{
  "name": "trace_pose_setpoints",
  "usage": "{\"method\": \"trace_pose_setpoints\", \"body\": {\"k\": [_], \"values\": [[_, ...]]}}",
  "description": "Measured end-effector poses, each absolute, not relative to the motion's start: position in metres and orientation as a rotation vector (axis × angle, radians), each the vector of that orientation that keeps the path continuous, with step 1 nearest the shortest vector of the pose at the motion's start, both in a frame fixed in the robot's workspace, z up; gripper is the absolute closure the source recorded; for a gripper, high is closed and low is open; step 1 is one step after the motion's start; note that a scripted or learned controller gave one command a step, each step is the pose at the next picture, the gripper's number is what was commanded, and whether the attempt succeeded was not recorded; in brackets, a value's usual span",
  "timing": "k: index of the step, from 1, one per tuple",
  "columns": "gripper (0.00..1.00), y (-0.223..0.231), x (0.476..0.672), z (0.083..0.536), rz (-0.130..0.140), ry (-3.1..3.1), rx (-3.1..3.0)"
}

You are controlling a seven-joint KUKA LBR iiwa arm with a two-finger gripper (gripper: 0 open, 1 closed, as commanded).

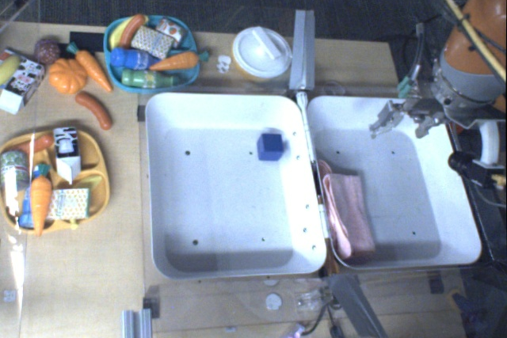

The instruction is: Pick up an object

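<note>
Here we are above the bench (95,265), pale wood, with dark ribbed flooring running along its far edge. 2 shallow white bins sit side by side on it, split by a grey metal divider rail (302,51) at the far edge.

In the left bin (190,241) there's 1 small blue cube (271,146), sitting toward the far right part of the floor, close to the wall shared with its neighbour. In the right bin (420,225) a pink folded cloth (348,214) lies along the left wall, reaching down toward the near left corner.

And the arm (475,43), orange and grey, comes in from the right, above the right bin's far right corner. The gripper (402,116) hangs over the far part of that bin, its 2 fingers (386,121) spread wide with nothing between them. It's well apart from the cloth and further still from the cube.

Along the bench's far edge: a blue bowl (150,51) heaped with toy food, and a white lidded container (262,53) just beside the rail. At the far left corner a toy pumpkin (66,76), a carrot (97,70) and a sausage (94,110) lie loose on the wood. On the left edge a yellow plate (93,170) carries more toy pieces, another carrot among them.
</note>
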State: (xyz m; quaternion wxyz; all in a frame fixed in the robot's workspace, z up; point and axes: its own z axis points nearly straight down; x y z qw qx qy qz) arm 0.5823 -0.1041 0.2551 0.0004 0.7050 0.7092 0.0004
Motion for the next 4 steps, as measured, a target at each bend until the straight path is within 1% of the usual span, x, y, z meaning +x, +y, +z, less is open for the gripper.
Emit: {"method": "trace_pose_setpoints", "body": {"k": [1, 2, 3, 4], "values": [[0.0, -0.108, 0.548, 0.096, 0.007, 2.21, 2.226], [0.0, -0.122, 0.612, 0.089, 0.006, 2.288, 2.146], [0.0, -0.125, 0.527, 0.09, 0.01, 2.381, 2.032], [0.0, -0.1, 0.589, 0.089, 0.013, 2.24, 2.185]]}}
